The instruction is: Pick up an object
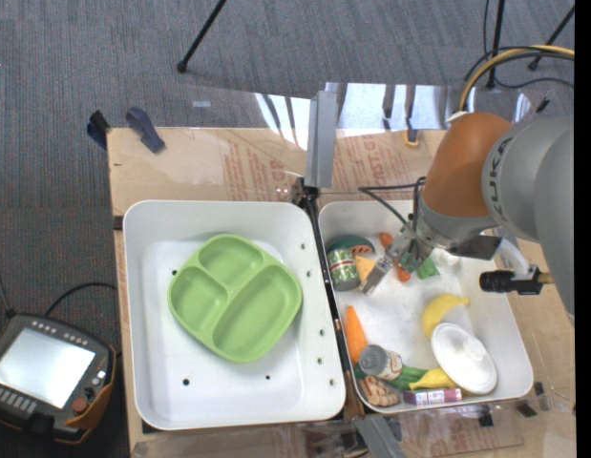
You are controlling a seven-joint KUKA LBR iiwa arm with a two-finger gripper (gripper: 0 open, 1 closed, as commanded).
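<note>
Your gripper (386,265) sits low in the right bin (517,346), fingers spread around a small orange piece (371,267), crowded by a green can (344,262).

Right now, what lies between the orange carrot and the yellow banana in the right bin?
In the camera view, only bare white bin floor lies between the carrot and the banana; nothing rests on that stretch.

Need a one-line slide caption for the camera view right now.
Arm's gripper low in the cluttered right bin near a can; green plate sits in the left bin.
</note>
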